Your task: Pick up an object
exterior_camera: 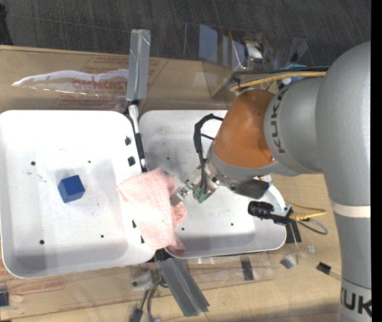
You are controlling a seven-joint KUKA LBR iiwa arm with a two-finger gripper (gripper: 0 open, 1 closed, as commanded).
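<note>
So my two-finger gripper is down low in the right shallow white bin, right at the edge of the crumpled pink cloth, which drapes over the divider between the bins. Honestly can't tell how my jaws stand. The small blue cube sits over in the left white bin.

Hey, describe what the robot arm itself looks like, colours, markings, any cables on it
The arm is made of thick, rounded silver-grey segments with an orange band above the wrist. Black KUKA lettering runs along the grey casing near that band, and more lettering shows low on the base column. A black cable loops beside the wrist. The gripper is small, metallic, with greenish parts.
</note>
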